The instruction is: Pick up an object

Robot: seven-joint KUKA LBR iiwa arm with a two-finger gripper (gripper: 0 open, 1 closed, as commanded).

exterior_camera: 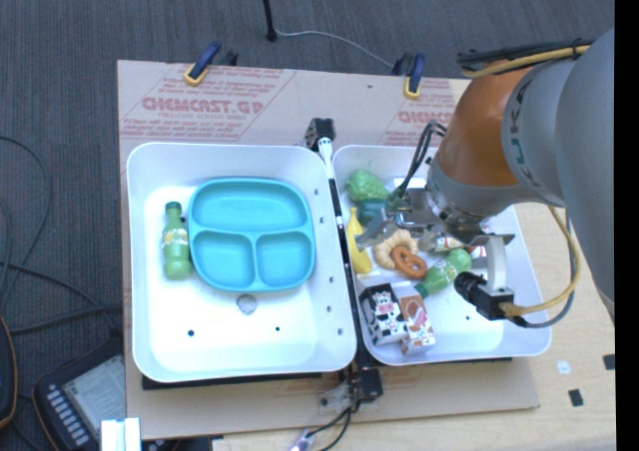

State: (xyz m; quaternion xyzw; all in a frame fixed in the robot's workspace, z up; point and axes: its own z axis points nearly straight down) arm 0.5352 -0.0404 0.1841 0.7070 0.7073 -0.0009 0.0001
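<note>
A tray and a bottle to its left lie in the left bin.

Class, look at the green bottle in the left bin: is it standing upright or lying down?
Lying down. The green bottle rests flat on the left bin's floor beside the blue tray.

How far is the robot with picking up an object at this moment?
Done: the grey arm's gripper has reached the right white bin, low over the toy pile beside the brown pretzel-shaped piece. In hand: nothing visibly lifted; I cannot tell how the grasp stands. Left: closing on an item and raising it. The blue divided plate and green bottle lie in the left bin.
</note>
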